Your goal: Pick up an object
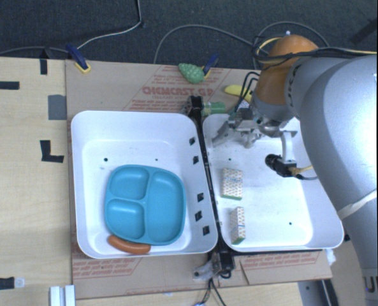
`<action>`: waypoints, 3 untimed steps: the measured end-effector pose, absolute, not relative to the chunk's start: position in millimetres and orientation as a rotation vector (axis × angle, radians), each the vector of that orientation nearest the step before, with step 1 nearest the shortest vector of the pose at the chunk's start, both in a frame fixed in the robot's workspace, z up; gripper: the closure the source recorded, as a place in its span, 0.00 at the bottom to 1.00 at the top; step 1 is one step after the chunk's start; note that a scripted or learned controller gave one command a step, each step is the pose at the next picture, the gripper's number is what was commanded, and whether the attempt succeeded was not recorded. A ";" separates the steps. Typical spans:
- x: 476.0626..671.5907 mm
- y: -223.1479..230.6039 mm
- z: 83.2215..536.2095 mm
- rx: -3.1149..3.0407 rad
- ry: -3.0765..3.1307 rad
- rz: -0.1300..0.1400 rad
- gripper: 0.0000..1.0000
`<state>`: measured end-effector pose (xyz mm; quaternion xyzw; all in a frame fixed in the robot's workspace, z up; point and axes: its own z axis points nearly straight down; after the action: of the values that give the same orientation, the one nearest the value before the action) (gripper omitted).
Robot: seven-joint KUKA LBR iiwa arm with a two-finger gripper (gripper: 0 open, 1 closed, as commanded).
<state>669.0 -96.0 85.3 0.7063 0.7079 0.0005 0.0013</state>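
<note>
Two small patterned packets lay in the right bin point(316, 231), both close to its left wall. The upper packet point(232, 182) sat flat about midway down the bin, and the lower packet point(238, 224) lay just below it, near the bin's front edge, apart from the first. Neither touched the arm.

The gripper point(239, 131) was low over the far left corner of the right bin, well above the upper packet and apart from it. Whether it was open or closed could not be told from this angle, and nothing could be seen in it. The grey arm point(341, 126) with its orange band point(284, 62) crossed the right side of the bin, and a black fitting point(279, 164) hung from it over the bin floor.

In the left bin point(93, 145) a blue divided plate point(145, 204) rested on the floor, with an orange sausage-shaped toy point(129, 245) touching its front rim. Beyond the bins, a green object point(191, 72) and a yellow one point(236, 91) lay on the cardboard point(112, 88).
</note>
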 end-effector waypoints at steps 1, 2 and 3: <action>611.0 -104.9 86.2 2.219 2.220 0.001 0.00; 623.2 -95.1 85.9 2.218 2.220 0.001 0.00; 560.7 -101.5 86.5 2.219 2.219 0.002 0.00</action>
<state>560.7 -101.5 86.5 0.7072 0.7070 0.0008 0.0019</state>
